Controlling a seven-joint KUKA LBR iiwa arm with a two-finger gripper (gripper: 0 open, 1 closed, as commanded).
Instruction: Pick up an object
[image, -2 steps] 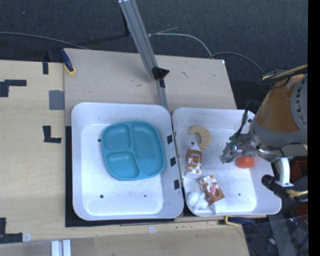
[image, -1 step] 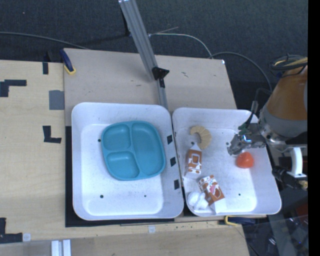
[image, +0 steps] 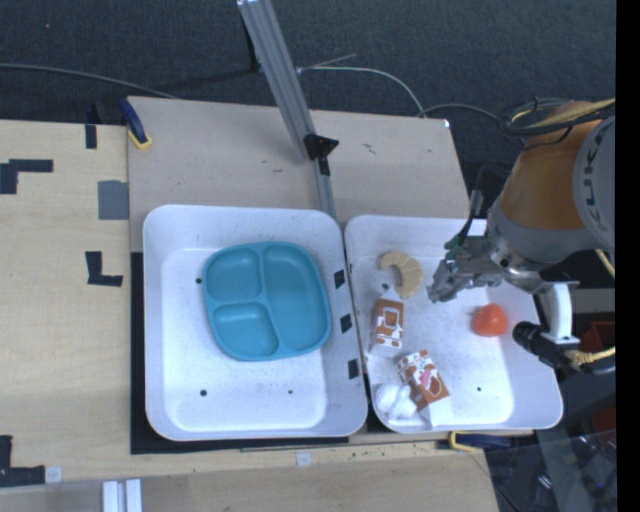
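Right bin (image: 520, 405): centre floor free; snack packets (image: 388, 325) crowd left wall, orange ball (image: 490, 320) right.

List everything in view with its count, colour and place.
Bins: two, white, side by side on the bench.
Tray: one, blue, three compartments, in the left bin.
Pastry: one, tan, curved, near the right bin's far left.
Packets: two, orange and white, in the right bin's left half.
White lump: one, near the right bin's front left corner.
Ball: one, orange, right part of the right bin.
Pole: one, grey, slanting behind the bins.
Gripper: one, dark, over the right bin, between pastry and ball.
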